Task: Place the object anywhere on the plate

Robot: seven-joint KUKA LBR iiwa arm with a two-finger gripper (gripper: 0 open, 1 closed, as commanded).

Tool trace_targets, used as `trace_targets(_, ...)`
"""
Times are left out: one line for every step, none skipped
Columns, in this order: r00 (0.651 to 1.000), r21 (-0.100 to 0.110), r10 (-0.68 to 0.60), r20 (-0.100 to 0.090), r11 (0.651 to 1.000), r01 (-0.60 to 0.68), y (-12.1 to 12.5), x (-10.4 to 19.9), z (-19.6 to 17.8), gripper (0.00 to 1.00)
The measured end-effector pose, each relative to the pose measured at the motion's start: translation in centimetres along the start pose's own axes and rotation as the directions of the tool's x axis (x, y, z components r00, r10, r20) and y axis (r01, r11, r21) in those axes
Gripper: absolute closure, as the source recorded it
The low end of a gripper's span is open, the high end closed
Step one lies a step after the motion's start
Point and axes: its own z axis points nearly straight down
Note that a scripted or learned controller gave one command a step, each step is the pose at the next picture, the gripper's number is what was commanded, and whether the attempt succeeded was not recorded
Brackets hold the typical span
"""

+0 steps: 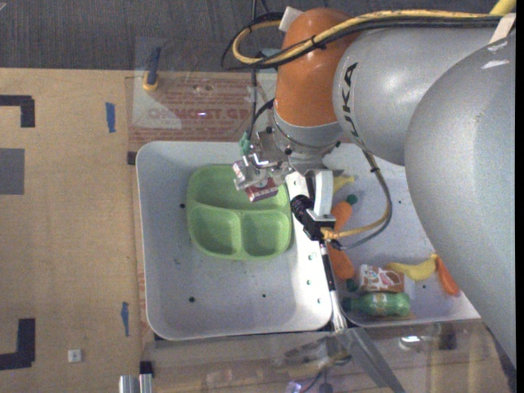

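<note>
Brown wood makes up the bench top (65, 244) at the far left, marked with black corner shapes and short strips of blue tape (110, 117). Next comes the left white bin (205, 301), shallow and speckled with a few dark dots. A green plate (225, 228) with three compartments lies in its upper middle part. Over the plate's upper right edge hangs the gripper (258, 182), pointing down from the grey arm (426, 80) with its orange band (315, 64). Its fingers are closed around a small box (264, 191) with red and white on it, held just above the plate's rim; whether the box touches the plate cannot be told. Right of the divider, the second bin (401, 219) holds an orange carrot (342, 213) near the gripper, a small printed carton (378, 279), a green bottle (378, 304) lying on its side below it, and a yellow banana (416, 267) further right. A yellow cable (360, 232) loops over this bin.
</note>
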Motion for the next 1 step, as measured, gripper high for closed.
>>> trace_targets(1.000,0.000,0.000,0.000,1.000,0.000,0.01,-0.03,-0.02,0.00)
